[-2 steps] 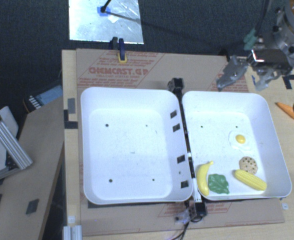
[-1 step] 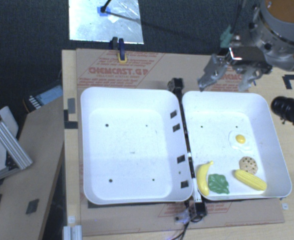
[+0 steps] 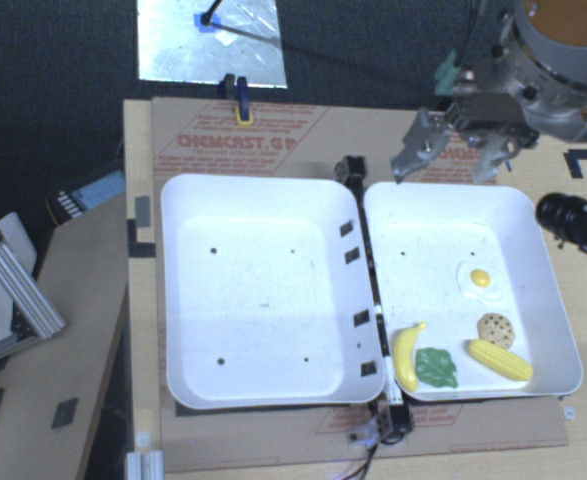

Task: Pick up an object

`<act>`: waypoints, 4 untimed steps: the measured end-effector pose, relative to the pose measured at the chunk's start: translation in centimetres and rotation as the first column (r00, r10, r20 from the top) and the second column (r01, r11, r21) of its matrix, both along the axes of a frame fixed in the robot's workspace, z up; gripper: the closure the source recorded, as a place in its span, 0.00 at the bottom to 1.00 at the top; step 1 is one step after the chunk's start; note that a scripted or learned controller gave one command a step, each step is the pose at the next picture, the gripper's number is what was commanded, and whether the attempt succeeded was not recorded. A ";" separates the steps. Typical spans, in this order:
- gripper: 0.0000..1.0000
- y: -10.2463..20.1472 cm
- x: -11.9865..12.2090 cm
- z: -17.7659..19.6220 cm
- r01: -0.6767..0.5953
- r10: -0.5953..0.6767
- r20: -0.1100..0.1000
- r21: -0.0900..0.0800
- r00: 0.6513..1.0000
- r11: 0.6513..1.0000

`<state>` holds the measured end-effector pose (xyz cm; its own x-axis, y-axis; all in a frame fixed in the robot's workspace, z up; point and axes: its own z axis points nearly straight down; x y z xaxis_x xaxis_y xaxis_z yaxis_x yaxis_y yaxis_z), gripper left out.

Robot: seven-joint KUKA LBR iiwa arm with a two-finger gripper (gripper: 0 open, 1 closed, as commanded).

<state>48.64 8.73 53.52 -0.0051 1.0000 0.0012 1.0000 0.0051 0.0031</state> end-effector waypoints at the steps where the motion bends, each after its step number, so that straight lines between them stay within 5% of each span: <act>1: 0.00 -3.0 0.0 0.0 0.006 -0.006 -0.001 -0.001 1.000 1.000; 2: 0.00 2.1 0.0 -17.0 -0.002 0.002 -0.015 -0.003 1.000 1.000; 3: 0.00 6.2 0.0 -15.9 -0.003 0.003 -0.001 0.000 1.000 1.000; 4: 0.00 7.2 -0.2 -39.8 0.004 -0.005 -0.014 -0.004 1.000 1.000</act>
